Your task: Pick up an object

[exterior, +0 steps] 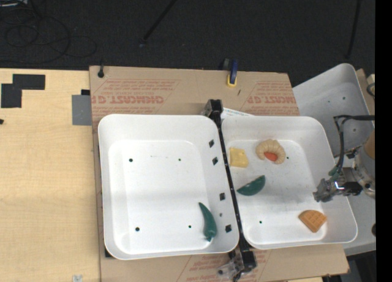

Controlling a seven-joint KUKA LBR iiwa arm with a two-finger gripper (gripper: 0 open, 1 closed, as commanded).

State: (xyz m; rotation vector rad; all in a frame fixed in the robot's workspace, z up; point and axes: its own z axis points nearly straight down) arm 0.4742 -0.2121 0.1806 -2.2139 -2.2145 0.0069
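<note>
The right bin (318, 129) holds a yellow block (238, 157), a tan round piece with a red centre (271, 151), a dark green curved piece (252, 186) and an orange wedge (312, 220). A second dark green piece (207, 220) lies in the left bin (116, 129) near its front right corner. My gripper (331, 188) hangs at the right bin's right edge, above and to the right of the orange wedge. Nothing shows between its fingers.
A black divider clamp (222, 170) runs between the two bins. Cardboard (159, 91) lies under the bins, with a blue and yellow clamp (232, 72) at its back edge. A white panel (334, 91) stands at the back right.
</note>
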